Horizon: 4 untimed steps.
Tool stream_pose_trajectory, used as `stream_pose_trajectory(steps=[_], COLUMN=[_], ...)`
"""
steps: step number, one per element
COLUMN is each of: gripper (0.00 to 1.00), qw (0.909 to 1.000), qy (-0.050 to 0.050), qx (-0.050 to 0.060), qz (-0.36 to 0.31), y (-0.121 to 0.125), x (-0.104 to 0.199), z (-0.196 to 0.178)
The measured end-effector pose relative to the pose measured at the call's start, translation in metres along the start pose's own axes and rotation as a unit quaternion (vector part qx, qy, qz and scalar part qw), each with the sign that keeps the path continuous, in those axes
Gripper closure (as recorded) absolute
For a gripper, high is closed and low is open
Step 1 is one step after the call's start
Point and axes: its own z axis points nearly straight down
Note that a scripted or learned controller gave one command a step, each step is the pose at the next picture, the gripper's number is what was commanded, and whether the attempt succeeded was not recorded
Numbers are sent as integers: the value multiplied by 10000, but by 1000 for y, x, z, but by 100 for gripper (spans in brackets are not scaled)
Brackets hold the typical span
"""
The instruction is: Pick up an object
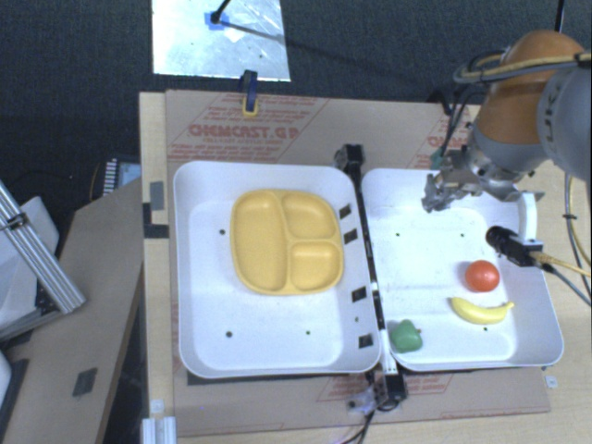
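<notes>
Camera view: grey arm with orange band reaches in from the right. Tool sits over the far-left part of the right shallow white bin, above bare floor. Tool state: cannot tell whether it is spread or pressed together; nothing seen gripped.

Candidate objects, all in the right bin:
- round red tomato-like fruit, right of centre.
- yellow toy banana, just beside the red fruit on the near side; touching or not, unclear.
- small green pepper-like lump, in the near-left corner, close to the wall.

Left shallow white bin holds a yellow three-compartment plastic plate, centred.

Step, judged: approach, no pick made yet; the tool is well apart from all three objects.

Next move calls for travel toward the near side and right, then a descent centred on one item.

Room: the red fruit has open floor on its far and left sides, so looks the easiest target. The banana lies nearer the near wall. The green lump is hemmed by the corner walls and the divider between the bins; least clearance there. Brown tabletop beyond the bins carries no obstacle to the arm.
</notes>
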Motion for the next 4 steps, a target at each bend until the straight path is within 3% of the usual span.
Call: stream_pose_trajectory(steps=[1,4], gripper=[100,100], qw=[10000,10000], qy=[5,20], qx=[16,23], qz=[-11,-64], y=[1,-26], x=[0,165], z=[-12,-46])
